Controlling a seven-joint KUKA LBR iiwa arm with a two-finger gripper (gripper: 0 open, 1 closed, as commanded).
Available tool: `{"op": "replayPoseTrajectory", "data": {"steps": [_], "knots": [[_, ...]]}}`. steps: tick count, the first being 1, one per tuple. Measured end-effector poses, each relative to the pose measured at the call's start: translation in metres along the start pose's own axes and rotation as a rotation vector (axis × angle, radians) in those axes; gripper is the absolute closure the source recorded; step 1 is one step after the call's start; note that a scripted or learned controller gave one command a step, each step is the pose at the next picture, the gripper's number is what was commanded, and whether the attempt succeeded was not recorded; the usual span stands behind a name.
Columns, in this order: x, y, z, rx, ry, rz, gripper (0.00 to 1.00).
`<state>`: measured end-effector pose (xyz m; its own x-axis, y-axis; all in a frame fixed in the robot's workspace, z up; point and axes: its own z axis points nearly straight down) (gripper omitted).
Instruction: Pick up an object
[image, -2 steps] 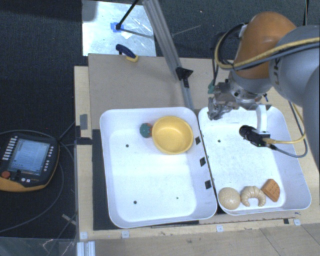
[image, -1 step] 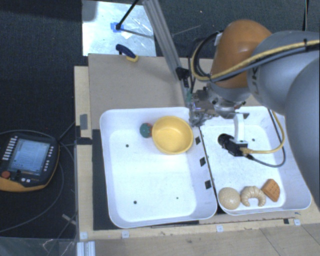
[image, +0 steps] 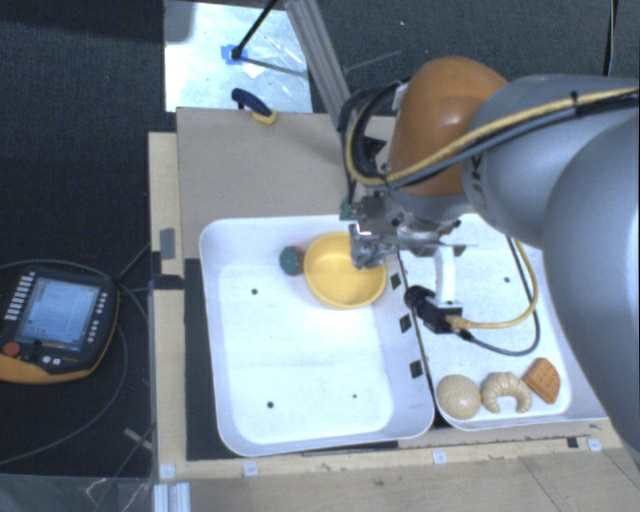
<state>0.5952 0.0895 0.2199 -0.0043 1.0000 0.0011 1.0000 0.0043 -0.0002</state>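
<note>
**Gripper poised at the yellow bowl's right rim**

Nearest the camera, along the front of the right bin (image: 560, 405), three pastry-like pieces lie in a row: a round bun (image: 459, 396), a croissant (image: 506, 390) and a waffle piece (image: 543, 379), each just beside the next. A yellow cable (image: 505, 322) loops across that bin's floor behind them, well apart from the gripper's working end.

The left bin (image: 300, 385) has a bare front half. Toward its back right corner sits the yellow bowl (image: 338, 275), upright and open upward, with a small dark green object (image: 291, 261) touching or almost touching its left rim.

The gripper (image: 365, 250) hangs at the bowl's right rim, its tip over or just inside the edge. The fingers are too dark and blurred to read, so I cannot tell whether they are spread or pressed together, nor whether the rim lies between them. The bowl is the likeliest target: its body lies to the left of the jaws in the picture, and the rim under them is the natural grip line. The green object is further left, beyond the bowl.

Behind, the orange band (image: 440, 120) and the grey arm (image: 570, 170) cover the back right of the bench.
</note>
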Motion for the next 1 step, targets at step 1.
{"op": "replayPoseTrajectory", "data": {"steps": [1], "knots": [[-0.0024, 0.0006, -0.0003, -0.001, -0.001, 0.004, 0.0]]}}
